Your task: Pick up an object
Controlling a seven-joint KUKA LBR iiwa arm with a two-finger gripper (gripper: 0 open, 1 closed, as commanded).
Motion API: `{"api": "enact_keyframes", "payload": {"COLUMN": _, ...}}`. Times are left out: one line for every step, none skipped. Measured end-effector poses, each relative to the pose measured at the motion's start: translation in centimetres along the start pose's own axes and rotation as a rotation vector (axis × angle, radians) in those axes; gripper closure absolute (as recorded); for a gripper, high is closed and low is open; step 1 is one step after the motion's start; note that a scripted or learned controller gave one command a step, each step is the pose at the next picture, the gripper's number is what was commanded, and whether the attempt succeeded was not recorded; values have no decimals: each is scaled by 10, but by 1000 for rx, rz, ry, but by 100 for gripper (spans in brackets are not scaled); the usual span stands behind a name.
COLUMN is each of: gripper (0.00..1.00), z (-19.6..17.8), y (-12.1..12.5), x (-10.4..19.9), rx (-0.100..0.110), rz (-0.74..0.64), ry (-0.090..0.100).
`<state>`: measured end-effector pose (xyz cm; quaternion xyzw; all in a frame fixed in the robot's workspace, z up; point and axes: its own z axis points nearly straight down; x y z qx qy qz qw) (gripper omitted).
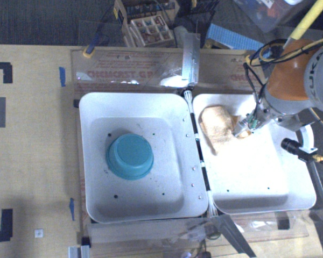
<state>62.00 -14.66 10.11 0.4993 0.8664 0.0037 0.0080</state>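
Two shallow white bins sit side by side on the worktop point(32, 144). The left bin point(91, 112) holds a teal bowl point(130, 155) turned upside down, resting left of the bin's middle. The right bin point(269, 198) holds a tan, bread-like object point(216, 125) in its upper left corner, close to the seam between the bins. The grey arm point(296, 90) with its orange band reaches in from the right, and the gripper point(243, 129) is down at the tan object's right edge — whether it grips anything cannot be made out. Behind the bins lies clutter — a box of small compartments point(148, 28) and a blue sheet point(229, 36).
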Motion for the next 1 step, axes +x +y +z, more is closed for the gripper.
{"api": "enact_keyframes", "payload": {"gripper": 100, "z": -84, "y": 60, "x": 36, "rx": 12, "rz": 285, "ry": 4}}
